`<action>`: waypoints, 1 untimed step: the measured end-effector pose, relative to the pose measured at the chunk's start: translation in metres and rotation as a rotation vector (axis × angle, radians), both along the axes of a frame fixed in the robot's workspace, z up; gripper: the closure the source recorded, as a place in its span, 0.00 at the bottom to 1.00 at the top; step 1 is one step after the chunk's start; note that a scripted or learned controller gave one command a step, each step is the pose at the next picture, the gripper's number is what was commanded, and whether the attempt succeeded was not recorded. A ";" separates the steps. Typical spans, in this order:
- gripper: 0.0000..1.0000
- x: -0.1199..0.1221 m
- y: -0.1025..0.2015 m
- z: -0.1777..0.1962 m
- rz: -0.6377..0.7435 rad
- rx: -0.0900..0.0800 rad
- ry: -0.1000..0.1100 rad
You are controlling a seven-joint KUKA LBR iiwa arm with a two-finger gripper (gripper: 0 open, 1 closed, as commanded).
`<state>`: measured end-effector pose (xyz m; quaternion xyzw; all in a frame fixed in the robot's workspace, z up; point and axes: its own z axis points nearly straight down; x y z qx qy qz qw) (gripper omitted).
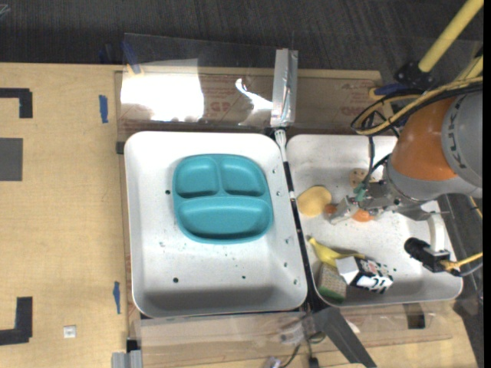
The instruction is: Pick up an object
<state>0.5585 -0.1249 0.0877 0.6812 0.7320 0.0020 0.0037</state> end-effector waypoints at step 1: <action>1.00 0.001 0.000 0.012 0.000 -0.001 -0.005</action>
